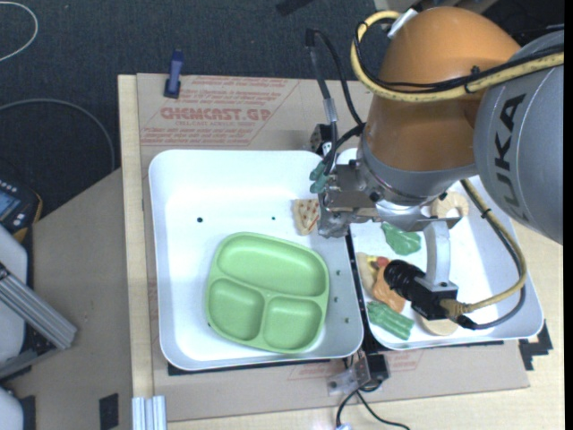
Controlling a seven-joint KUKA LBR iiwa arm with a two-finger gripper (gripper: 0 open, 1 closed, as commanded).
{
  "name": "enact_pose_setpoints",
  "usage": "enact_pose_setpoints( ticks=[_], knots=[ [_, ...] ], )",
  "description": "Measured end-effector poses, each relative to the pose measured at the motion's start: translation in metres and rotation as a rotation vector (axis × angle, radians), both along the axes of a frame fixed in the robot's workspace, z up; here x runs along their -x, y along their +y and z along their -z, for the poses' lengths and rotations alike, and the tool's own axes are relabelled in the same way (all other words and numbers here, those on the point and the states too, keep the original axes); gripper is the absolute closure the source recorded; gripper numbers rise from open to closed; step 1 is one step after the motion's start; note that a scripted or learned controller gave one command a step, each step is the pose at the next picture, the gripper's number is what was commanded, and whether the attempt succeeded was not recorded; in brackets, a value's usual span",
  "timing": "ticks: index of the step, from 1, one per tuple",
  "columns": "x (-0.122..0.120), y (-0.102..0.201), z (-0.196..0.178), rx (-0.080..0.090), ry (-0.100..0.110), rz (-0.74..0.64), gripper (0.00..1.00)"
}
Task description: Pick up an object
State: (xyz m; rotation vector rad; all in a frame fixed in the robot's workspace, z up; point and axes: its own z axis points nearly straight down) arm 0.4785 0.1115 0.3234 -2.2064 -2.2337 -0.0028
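- Your grey arm with its orange band [421, 79] reaches in from the right and hangs over the divide between the two shallow white bins.
- You cannot tell the claw's [333, 206] state (the wrist hides it).
- A small tan waffle-patterned piece [307, 213] lies just beside it in the left bin [179, 195], long axis roughly up-down in the view.
- A light green three-compartment plastic tray [267, 291] sits lower in that bin.
- Green and orange items crowd the right bin [501, 267].

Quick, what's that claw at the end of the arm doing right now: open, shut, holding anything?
Gripper: cannot be told; it sits low over the wall between the two bins, beside a small tan waffle-like piece.
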Motion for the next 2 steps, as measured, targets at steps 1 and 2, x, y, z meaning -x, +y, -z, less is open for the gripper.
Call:
enact_pose_setpoints(
  ticks=[1,2],
  knots=[
    [-0.002,0.000,-0.127,-0.002,-0.016,0.009,1.00],
    [0.000,-0.086,-0.035,0.005,0.008,0.021,1.00]
  ],
)
